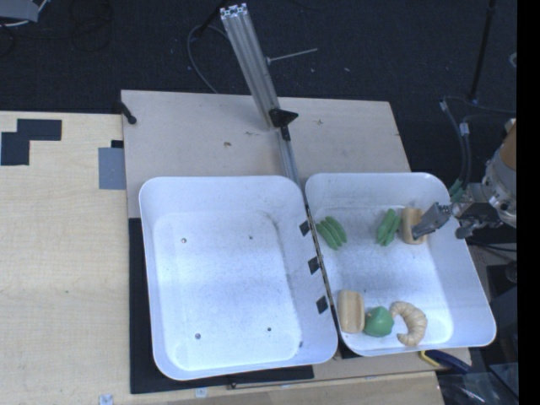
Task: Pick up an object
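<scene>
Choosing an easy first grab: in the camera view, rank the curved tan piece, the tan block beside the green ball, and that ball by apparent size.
1. Curved tan piece
2. Tan block, nearly alike, so unsure
3. Green ball

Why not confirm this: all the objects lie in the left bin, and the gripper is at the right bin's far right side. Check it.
Not quite. The camera view shows the objects in the right bin, not the left bin. The gripper is indeed at the right bin's far right side, by a tan piece.

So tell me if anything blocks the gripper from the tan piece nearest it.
Nothing visible does. The gripper sits right at the tan piece in the right bin; the green piece lies on its far side.
</scene>
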Motion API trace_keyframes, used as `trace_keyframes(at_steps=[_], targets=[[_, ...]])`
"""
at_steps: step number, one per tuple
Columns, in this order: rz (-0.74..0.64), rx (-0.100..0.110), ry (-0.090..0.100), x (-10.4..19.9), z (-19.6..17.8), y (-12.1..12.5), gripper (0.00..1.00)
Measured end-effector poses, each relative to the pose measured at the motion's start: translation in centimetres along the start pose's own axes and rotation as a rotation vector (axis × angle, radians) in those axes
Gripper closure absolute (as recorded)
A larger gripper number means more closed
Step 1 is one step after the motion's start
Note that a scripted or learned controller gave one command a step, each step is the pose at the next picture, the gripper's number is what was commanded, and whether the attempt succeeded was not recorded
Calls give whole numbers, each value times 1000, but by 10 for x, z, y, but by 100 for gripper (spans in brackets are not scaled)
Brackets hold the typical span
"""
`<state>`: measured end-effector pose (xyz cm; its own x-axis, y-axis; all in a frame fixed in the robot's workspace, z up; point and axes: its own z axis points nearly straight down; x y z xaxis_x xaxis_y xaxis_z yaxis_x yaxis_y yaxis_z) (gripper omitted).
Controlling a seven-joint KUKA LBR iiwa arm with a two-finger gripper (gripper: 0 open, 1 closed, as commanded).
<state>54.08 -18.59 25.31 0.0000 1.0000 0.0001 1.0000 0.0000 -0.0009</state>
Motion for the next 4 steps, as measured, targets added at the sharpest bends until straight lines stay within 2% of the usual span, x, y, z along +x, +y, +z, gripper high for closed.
trace_keyframes(at_steps=[1, 2, 3, 4], targets=[[-1, 4, 1, -17, 58, 54, 0], [-1, 4, 2, 24, 104, 16, 0], [19, 3, 1, 59, 122, -23, 0], [23, 0, 0, 56, 112, -22, 100]])
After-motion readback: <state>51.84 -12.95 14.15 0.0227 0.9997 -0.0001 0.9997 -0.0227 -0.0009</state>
